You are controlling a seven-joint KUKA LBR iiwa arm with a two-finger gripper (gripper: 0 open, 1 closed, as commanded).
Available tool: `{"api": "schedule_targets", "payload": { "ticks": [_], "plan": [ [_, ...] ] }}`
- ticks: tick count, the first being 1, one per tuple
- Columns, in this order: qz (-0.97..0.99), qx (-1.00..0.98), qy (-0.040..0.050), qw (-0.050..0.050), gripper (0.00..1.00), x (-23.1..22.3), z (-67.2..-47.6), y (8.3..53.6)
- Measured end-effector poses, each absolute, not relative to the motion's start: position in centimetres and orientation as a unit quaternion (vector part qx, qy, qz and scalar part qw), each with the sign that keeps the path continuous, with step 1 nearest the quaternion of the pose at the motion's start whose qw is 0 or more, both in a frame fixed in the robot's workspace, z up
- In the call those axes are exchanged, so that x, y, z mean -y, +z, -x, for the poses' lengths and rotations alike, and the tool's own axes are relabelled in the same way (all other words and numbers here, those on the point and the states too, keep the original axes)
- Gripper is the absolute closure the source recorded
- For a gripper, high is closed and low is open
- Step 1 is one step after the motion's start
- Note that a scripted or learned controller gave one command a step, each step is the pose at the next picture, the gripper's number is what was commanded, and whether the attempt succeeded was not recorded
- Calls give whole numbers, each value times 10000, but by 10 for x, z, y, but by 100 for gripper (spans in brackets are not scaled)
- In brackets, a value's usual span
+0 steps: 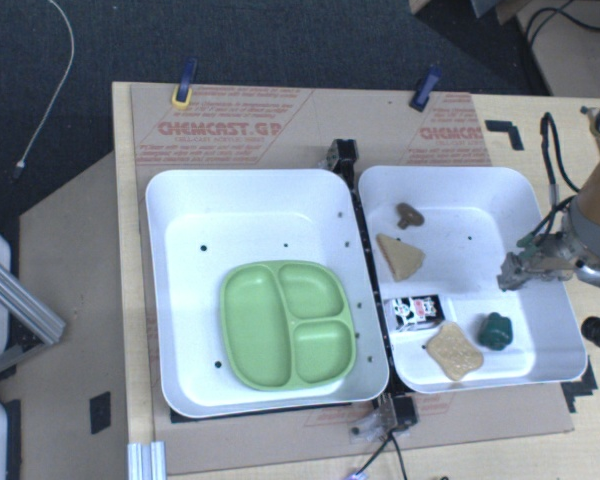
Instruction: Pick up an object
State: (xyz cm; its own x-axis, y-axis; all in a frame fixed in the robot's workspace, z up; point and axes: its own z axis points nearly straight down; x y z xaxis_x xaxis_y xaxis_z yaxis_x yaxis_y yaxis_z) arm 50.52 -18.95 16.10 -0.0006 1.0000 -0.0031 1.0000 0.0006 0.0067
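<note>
Lettering "CHEMCAST" [218,128] marks the board; tool [512,274] state cannot be told.

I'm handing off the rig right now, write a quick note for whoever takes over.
Gripper: over the right bin near its right wall, nothing visibly between its fingers; open or shut is unclear.
Right bin holds: dark green object, toast-like piece, black-and-white card, tan wedge, small brown piece.
Left bin holds a green divided plate.
Done: nothing picked up yet.
Left: grasp and lift one object; the dark green one looks nearest to the gripper.
</note>
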Motion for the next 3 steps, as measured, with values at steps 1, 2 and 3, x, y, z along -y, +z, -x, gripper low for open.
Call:
{"api": "schedule_targets", "payload": {
  "ticks": [1,2,3],
  "plan": [
    [-7067,-7075,16,40,100,192,-502,224],
    [-7067,-7075,7,23,100,192,-503,235],
    [-7047,-7095,7,-13,100,133,-520,226]
  ]
}}
